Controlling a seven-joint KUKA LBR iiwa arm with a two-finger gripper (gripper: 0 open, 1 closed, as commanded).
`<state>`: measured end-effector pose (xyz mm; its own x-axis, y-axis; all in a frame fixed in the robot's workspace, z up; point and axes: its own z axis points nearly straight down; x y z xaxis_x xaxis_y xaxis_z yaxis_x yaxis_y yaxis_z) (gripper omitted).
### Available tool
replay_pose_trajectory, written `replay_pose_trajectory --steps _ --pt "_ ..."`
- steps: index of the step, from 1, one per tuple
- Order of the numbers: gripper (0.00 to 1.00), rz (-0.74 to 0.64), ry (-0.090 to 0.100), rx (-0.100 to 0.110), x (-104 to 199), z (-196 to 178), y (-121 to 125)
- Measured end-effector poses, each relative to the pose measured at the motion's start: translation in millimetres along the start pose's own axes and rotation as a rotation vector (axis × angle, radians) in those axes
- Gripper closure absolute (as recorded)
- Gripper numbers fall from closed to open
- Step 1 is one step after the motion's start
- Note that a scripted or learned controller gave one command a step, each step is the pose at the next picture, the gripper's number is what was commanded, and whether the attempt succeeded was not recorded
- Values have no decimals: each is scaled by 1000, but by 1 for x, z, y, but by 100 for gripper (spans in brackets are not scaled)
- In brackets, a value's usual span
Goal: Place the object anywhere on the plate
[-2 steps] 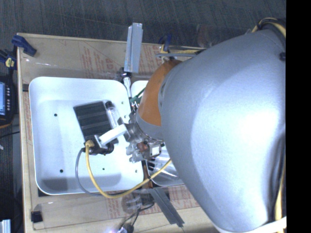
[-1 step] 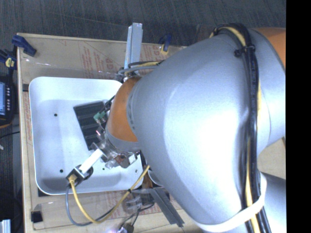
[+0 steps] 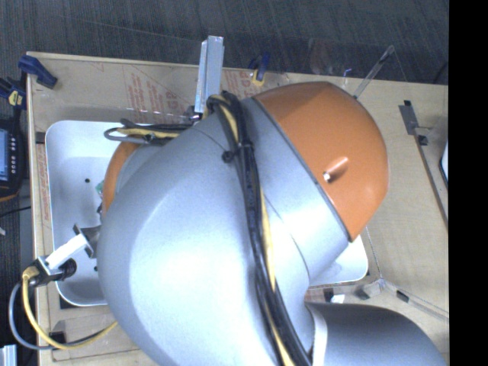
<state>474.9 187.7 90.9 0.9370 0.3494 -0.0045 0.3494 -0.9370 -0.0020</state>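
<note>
Dark carpeted floor (image 3: 152, 14) runs across the far part of the scene, beyond a pale wooden bench (image 3: 396, 197) with red markings on its far strip

- Arm (image 3: 206, 250): grey KUKA housing, very close to the camera, covering most of both bins; orange band (image 3: 335, 151) on its far right part, with a small peg standing out of it
- Cable bundle (image 3: 248, 204): black and yellow, running down the grey housing from far to near
- Left white bin (image 3: 65, 151): far-left corner and left wall visible, remainder under the arm
- Right white bin (image 3: 354, 265): a sliver of near-right rim visible
- Orange curved surface (image 3: 114, 174): inside the left bin at the arm's edge; cannot tell whether it is the plate or part of the arm
- Yellow cable (image 3: 30, 311): looped at near left
- Blue clamp (image 3: 34, 69): far-left bench corner
- Gripper, jaw state: cannot tell
- Task object, position: cannot tell
</note>
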Motion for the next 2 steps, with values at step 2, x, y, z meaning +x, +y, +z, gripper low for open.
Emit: replay_pose_trajectory --steps 2 --pt "100 -383 -1 1 9 0 -25"
